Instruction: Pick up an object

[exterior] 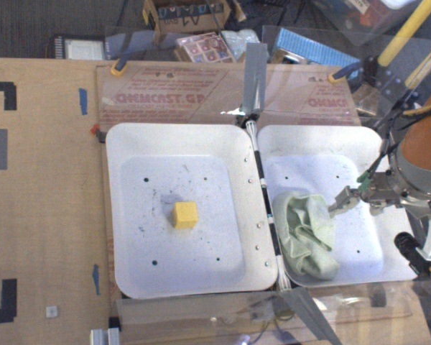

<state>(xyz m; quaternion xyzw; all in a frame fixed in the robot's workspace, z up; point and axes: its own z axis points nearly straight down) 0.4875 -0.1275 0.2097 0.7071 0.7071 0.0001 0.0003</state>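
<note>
A: Where is the gripper (339, 205) seen, and what can be said of it?

B: It is seen low over the right bin (312, 144), reaching in from the right side. Its tip is placed at the upper right edge of the pale green cloth (309, 237), touching it or just above it; which of the two cannot be told. How far the gripper is opened cannot be told either, and nothing is plainly seen to be held by it.

A: How is the cloth laid out?

B: It is crumpled into a heap in the front left part of the right bin, against the wall shared with the left bin (129, 149). One fold is raised toward the gripper.

A: And what is found further from the cloth?

B: A small yellow block (186, 215) is seen to the left of the cloth, beyond the shared wall, near the middle of the left bin's floor. It is well apart from the gripper. Dark specks are scattered on the floor around it.

A: What is carried behind the cloth, past the bins?

B: A sheet of brown cardboard (179, 95) is laid on the bench (36, 214) behind both bins, and red lettering is printed on it. The orange band of the arm (419, 149) is seen to the right of the cloth, above the gripper.
</note>
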